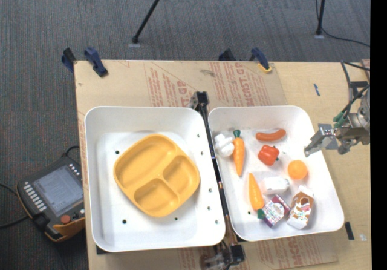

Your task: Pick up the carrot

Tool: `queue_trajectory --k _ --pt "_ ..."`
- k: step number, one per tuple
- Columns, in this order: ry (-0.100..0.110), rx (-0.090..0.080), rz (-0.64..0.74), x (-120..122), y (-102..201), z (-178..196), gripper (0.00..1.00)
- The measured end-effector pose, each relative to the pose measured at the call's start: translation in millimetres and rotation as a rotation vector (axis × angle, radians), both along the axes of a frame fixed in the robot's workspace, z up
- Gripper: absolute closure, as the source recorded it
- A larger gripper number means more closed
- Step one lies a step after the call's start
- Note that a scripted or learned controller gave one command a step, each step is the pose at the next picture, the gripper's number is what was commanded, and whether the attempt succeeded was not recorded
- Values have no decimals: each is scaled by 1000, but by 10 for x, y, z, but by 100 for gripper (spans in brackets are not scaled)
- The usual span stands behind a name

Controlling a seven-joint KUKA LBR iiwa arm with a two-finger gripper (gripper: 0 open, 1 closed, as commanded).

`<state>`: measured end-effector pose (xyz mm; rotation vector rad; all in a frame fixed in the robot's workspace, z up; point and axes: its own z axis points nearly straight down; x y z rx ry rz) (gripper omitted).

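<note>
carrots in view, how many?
2, both in the right white bin. One orange toy carrot with a green top lies near the bin's left wall; a second orange carrot lies lower, beside the small cartons. None look hidden.

We see small part of robot at right edge of view. Hand [318, 142] is metallic grey, built of angular pale-silver pieces with darker shadowed joints. One slim light-grey finger [314, 143] shows as flat tapered bar. Behind it we note blocky grey body with small greenish-teal spot on top side. Thin dark cables or rods run above it, forming angular black frame outline. Rounded pale-grey casing sits at far right, partly cut by edge. Finer markings and screws too small for us to tell.
</note>
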<state>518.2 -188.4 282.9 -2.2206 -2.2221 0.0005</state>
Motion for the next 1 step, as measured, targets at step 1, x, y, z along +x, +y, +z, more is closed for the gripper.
queue_trajectory --k 1 --pt "5 3 0 113 497 -1191 0"
